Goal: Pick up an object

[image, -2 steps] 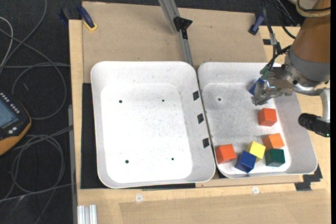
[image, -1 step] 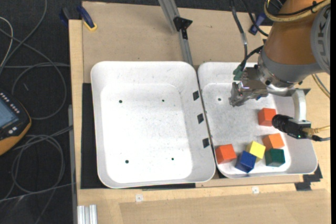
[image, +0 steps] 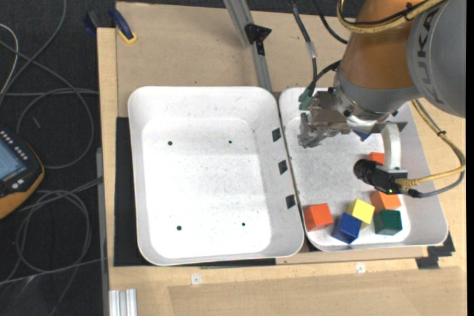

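My gripper (image: 311, 131) hangs over the upper left part of the right bin (image: 333, 174), close to the wall it shares with the left bin. Several small blocks lie along the right bin's front edge: an orange cube (image: 319, 215), a blue cube (image: 346, 228), a yellow cube (image: 362, 211), a green cube (image: 387, 221) and an orange block (image: 385, 199). They sit well in front of the gripper, apart from it. Another orange piece (image: 376, 158) and a blue piece (image: 364, 135) peek out from under the arm's wrist.
The left bin (image: 141, 107) stands beside the right one, with black clips (image: 282, 166) along the shared wall. A slanted metal post (image: 237, 4) rises behind the bins. A black fitting with a yellow cable (image: 370, 172) hangs from the wrist over the right bin.
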{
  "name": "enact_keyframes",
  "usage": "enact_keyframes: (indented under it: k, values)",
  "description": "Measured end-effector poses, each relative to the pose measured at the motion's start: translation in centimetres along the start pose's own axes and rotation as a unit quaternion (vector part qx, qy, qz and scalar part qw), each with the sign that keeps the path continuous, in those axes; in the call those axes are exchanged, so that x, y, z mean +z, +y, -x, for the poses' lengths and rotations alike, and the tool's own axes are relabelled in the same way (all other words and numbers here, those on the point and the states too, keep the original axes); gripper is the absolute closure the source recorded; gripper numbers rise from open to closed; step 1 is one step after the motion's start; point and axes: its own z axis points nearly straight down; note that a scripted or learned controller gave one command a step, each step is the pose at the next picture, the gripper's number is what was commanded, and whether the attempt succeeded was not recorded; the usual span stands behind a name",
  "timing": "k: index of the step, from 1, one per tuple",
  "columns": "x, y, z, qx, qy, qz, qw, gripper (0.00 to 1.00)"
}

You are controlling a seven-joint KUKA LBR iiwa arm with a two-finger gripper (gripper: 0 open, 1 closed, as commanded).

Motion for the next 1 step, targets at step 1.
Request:
enact_keyframes:
  k: [1]
  values:
    - [-0.21, -0.3, -5.55, 0.0, 0.0, 0.0, 1.0, 1.0]
